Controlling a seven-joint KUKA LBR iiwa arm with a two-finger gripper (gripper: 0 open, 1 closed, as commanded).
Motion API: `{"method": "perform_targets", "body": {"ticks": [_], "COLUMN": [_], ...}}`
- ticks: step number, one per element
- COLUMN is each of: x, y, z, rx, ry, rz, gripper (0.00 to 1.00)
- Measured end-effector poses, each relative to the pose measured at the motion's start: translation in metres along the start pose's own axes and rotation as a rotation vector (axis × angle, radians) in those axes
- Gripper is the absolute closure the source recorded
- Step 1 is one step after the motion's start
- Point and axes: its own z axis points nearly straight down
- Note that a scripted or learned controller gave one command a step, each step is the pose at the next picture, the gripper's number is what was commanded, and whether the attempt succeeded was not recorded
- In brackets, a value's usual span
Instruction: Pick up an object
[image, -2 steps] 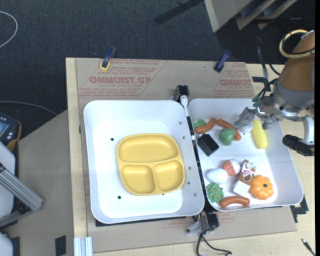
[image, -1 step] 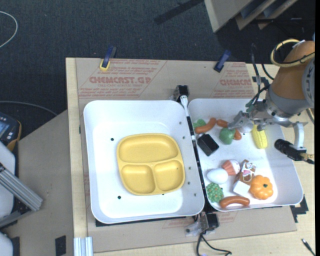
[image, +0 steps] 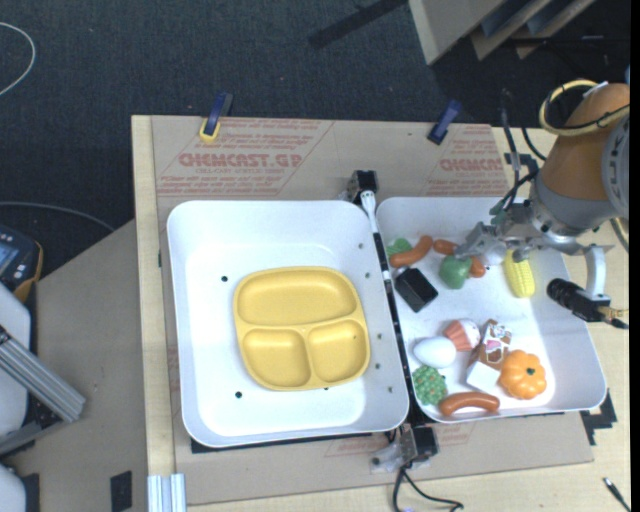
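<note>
Jaws (image: 487, 243) over right bin (image: 590, 350) far side; grip state cannot tell. Nearby green pepper (image: 455, 270): light, rigid, smooth; grasp across body.

Glossy yellow plastic tray (image: 298, 327); smooth white bins (image: 190, 300); matt cardboard (image: 160, 170).

A brown-papered bench (image: 300, 150) carries two white bins (image: 190, 300) (side by side, touching) (image: 590, 370).

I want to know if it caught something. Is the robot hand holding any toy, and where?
It cannot be told. The gripper is low over the right bin, near the green toy.
</note>
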Motion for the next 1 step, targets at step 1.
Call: {"method": "perform_targets", "body": {"ticks": [1], "x": [-0.0005], "y": [0.0009], "z": [-0.0099], "rx": [-0.003], "ry": [-0.002], "rz": [0.0], "gripper": [1.0]}}
